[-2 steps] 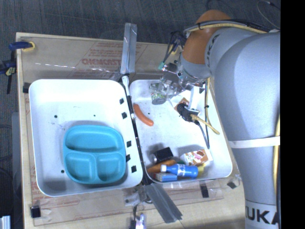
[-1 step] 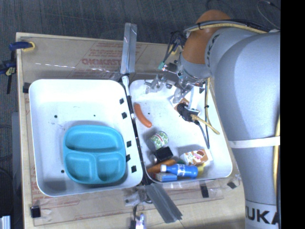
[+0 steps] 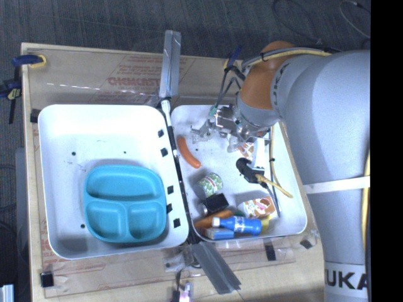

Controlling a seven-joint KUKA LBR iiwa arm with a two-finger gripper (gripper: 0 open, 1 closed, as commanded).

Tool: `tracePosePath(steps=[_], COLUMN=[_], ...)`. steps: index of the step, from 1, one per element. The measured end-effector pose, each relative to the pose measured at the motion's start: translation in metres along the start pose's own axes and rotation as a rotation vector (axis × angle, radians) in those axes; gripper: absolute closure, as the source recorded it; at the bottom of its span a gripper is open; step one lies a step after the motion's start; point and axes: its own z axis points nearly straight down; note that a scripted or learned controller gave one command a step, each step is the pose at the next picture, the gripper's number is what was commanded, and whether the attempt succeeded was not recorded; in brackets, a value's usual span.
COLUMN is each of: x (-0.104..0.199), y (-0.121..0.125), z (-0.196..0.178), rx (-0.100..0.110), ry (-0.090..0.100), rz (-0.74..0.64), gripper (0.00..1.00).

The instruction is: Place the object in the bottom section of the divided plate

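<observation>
A blue divided plate (image 3: 124, 202) lies in the left bin (image 3: 63, 131), with one wide section at the far side and two small sections at the near side, all bare. My gripper (image 3: 211, 128) hangs low over the far part of the right bin (image 3: 286, 162). It is just behind an orange sausage (image 3: 188, 152) and I see nothing held in it. A green patterned ball (image 3: 211, 184) sits in front of the sausage.
The near end of the right bin holds a black block (image 3: 216, 202), a carrot (image 3: 206, 220), a blue bottle with a white cap (image 3: 239, 224) and a colourful packet (image 3: 259, 206). The raised wall between the bins (image 3: 171, 168) separates gripper and plate.
</observation>
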Motion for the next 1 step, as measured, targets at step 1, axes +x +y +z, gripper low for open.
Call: tracePosePath(steps=[1], x=[-0.0414], y=[-0.0511], z=[0.0119], rx=[0.0], ry=[0.0], rz=[-0.009], gripper=[0.0])
